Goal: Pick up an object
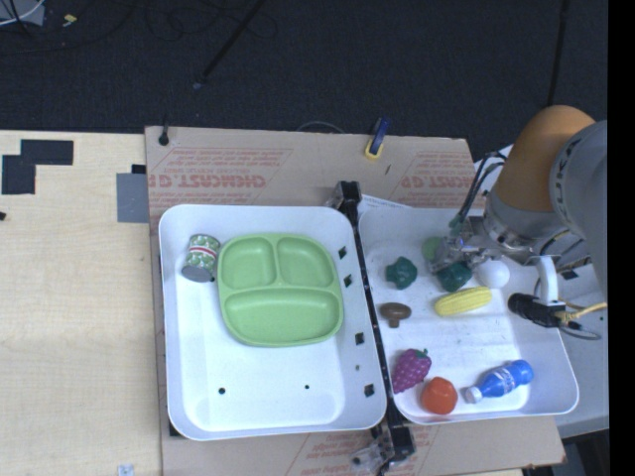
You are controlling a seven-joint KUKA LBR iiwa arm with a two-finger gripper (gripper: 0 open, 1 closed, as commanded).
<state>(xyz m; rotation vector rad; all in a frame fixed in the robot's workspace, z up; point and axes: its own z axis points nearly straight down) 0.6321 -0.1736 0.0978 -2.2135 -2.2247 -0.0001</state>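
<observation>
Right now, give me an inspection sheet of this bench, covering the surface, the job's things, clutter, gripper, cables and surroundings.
Surface: cardboard sheet bears left bin and right bin.
Job's things: right bin holds corn cob, grapes, tomato, blue bottle, dark green toy, brown mushroom, white ball.
Clutter: left bin holds green divided plate and small can.
Gripper: gripper low over the right bin's far side, beside a green item; finger state unclear.
Cables: dark leads on the arm's wrist.
Surroundings: dark carpet behind.

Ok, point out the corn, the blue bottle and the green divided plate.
corn [462,301], camera view, middle of the cob
blue bottle [503,378], camera view, its body
green divided plate [280,322], camera view, large lower compartment
</observation>
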